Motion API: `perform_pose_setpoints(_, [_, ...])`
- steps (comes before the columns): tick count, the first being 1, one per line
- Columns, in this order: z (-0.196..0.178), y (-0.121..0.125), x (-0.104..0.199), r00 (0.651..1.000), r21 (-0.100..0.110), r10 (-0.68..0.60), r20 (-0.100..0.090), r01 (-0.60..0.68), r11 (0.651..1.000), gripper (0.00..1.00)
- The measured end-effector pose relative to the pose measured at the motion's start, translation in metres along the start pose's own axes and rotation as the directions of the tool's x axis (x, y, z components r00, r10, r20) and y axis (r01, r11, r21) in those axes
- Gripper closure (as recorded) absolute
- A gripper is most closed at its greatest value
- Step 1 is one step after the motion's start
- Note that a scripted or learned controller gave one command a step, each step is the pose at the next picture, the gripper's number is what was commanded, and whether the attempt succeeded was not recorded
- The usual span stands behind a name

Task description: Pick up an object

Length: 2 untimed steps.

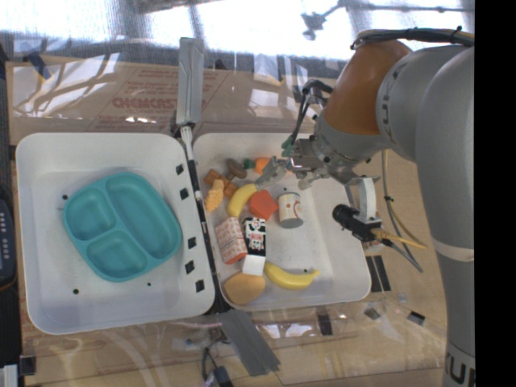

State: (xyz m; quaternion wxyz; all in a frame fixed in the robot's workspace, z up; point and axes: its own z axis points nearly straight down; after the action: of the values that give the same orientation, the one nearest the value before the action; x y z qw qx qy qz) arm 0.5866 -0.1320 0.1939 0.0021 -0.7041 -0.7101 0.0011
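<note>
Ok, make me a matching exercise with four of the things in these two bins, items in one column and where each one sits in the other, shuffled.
Items:
1. teal plastic divided plate
2. yellow toy banana
3. small white can with red print
4. tan rounded bread-like toy

Places:
A. front edge of the right bin, by the divider
B. alone in the left bin
C. middle of the right bin, beside the orange block
D. front of the right bin, right of the tan toy

Pairs: 1-B, 2-D, 3-C, 4-A

Grey arm (435, 119), orange band (367, 87), black cables at wrist.
</note>
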Motion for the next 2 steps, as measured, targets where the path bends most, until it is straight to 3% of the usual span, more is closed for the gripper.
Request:
perform_pose_setpoints(1, [0.0, 0.0, 0.0, 1.0, 0.0, 0.0, 0.0, 0.0, 1.0, 0.0])
perform_pose_setpoints(2, [0.026, 0.012, 0.028, 0.999, 0.002, -0.048, 0.0, 0.048, 0.999, 0.0])
